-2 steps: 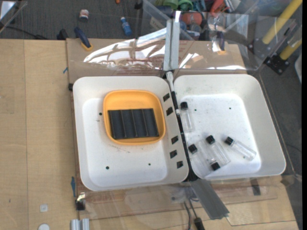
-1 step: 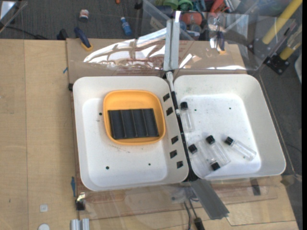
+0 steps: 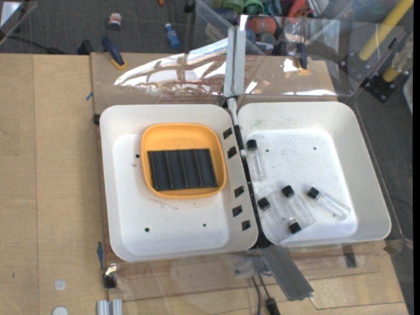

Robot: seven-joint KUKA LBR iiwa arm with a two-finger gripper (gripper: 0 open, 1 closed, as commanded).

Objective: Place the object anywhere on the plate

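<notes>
the claw's grip cannot be told; clear vials lie in the right bin, orange plate in left bin.

Orange plate bearing a black ribbed insert — white bins — clear, black-capped vials.

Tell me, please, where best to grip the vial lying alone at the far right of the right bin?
Grip the vial across its clear body, midway along, coming straight down. It lies flat and slanted, black cap toward the upper left, apart from the other vials, so fingers should fit either side of it.
</notes>
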